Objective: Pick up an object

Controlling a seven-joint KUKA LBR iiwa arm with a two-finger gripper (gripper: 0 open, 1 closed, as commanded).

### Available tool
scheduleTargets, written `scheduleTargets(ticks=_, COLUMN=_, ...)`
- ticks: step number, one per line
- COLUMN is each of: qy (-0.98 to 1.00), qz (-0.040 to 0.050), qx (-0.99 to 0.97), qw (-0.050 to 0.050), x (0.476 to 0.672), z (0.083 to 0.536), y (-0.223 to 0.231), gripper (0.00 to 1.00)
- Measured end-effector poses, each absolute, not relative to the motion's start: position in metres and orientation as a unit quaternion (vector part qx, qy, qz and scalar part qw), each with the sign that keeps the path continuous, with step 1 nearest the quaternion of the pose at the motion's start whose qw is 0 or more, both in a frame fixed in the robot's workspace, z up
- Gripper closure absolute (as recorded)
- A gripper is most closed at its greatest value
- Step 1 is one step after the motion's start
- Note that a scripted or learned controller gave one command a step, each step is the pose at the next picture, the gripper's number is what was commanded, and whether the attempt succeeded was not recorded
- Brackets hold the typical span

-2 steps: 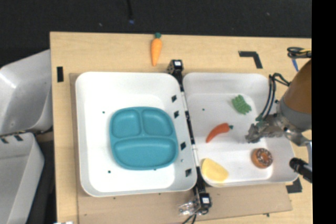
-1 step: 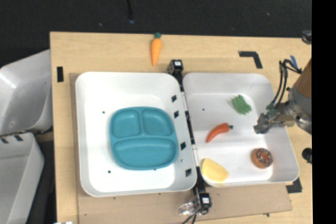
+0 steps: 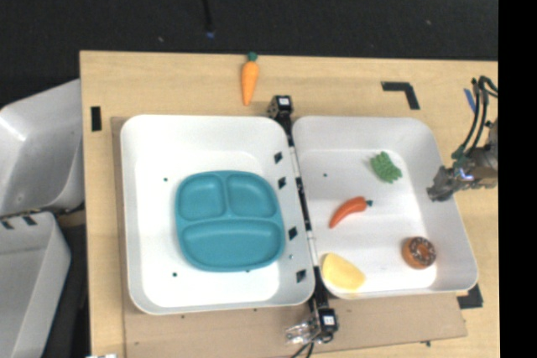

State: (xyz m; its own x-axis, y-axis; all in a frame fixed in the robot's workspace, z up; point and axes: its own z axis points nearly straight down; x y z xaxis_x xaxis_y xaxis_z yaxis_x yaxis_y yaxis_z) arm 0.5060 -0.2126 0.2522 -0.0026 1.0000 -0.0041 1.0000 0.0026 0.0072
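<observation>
The right bin holds a green leafy toy, a red chili pepper, a brown donut and a yellow wedge in its near left corner. My gripper hangs over the bin's right rim, right of the green toy and above the donut. Cables trail up from it at the frame's right edge. It touches none of the objects.
The left bin carries a teal divided plate. An orange carrot lies on the wooden bench behind the bins. Black clips join the two bins along their shared wall.
</observation>
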Motion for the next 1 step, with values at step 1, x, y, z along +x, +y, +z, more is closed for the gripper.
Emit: scheduleTargets(ticks=1, qy=0.708, qz=0.0009, qx=0.706, qw=0.003, x=0.5071, z=0.2914, y=-0.2140, gripper=1.00)
